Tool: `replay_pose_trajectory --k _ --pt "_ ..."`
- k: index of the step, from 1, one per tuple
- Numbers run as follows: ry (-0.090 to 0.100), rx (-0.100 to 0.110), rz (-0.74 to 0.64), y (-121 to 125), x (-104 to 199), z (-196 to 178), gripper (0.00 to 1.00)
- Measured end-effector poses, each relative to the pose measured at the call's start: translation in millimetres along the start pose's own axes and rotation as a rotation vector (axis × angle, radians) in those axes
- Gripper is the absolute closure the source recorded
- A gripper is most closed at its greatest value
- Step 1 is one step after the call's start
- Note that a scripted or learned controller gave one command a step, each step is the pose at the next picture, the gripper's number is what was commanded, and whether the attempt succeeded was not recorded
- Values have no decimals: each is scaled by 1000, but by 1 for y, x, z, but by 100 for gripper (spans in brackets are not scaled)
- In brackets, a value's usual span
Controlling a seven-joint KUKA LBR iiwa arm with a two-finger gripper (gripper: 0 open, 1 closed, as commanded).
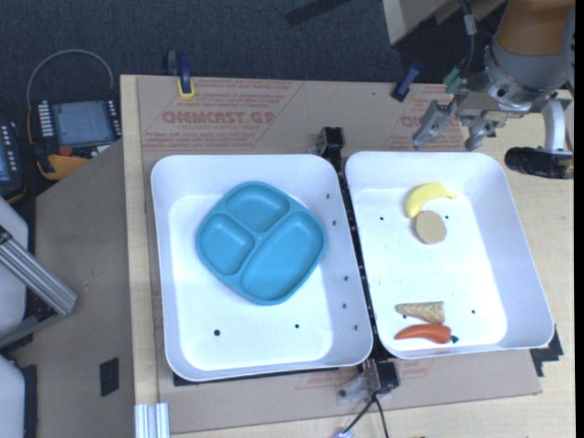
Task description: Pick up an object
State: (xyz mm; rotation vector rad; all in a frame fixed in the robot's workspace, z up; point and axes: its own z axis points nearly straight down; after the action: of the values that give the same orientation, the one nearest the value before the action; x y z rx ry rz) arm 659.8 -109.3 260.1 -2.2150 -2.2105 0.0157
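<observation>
The yellow plastic banana (429, 196) is lying in the upper part of the right white bin (511, 272), touching a round tan biscuit (431, 228). The pincer (453, 126) is hovering above the bin's upper rim, fingers spread and holding nothing, probably positioned for descent. A blue sectioned plate (262, 242) is occupying the left bin (182, 327).

- Left bin (173, 336): a blue divided plate (262, 242) takes up its middle, leaving bare floor along the walls.
- Right bin (520, 272): banana (429, 196) and round cookie (431, 228) touching near the back, wedge (422, 311) and carrot (424, 333) at the front; open floor between the pairs.
</observation>
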Motion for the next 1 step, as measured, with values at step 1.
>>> replay_pose_trajectory --k 1 --pt "-2 -14 -2 2 0 -9 0"
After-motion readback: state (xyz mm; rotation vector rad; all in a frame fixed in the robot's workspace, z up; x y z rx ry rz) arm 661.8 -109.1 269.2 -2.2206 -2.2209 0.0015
